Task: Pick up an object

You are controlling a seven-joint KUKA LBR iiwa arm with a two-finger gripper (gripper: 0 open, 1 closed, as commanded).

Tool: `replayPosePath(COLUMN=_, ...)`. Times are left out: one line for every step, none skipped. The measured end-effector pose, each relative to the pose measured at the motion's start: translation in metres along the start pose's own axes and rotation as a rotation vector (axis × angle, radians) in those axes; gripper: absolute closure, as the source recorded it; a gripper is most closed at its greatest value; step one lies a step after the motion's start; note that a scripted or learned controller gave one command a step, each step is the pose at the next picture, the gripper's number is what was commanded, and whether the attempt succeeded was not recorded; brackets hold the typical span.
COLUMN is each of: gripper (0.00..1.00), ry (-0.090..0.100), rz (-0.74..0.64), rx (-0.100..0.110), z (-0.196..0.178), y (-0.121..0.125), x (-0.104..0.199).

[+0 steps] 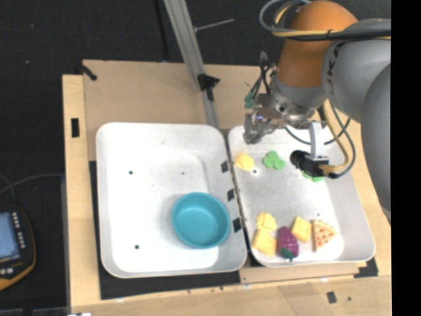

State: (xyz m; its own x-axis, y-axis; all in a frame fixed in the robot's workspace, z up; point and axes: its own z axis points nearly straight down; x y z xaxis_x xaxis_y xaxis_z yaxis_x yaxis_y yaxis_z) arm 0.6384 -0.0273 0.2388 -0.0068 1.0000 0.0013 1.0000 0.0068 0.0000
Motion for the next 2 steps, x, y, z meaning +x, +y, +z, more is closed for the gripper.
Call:
replayPosePath(gripper=1.00, ry=0.000, rz=0.001, rx=0.001, z=0.005, y=-0.030, x=0.042)
replayPosePath(gripper=1.00, ry=0.001, rz=-0.001, rx=-0.001, z=-0.009, y=-0.048, x=0.092)
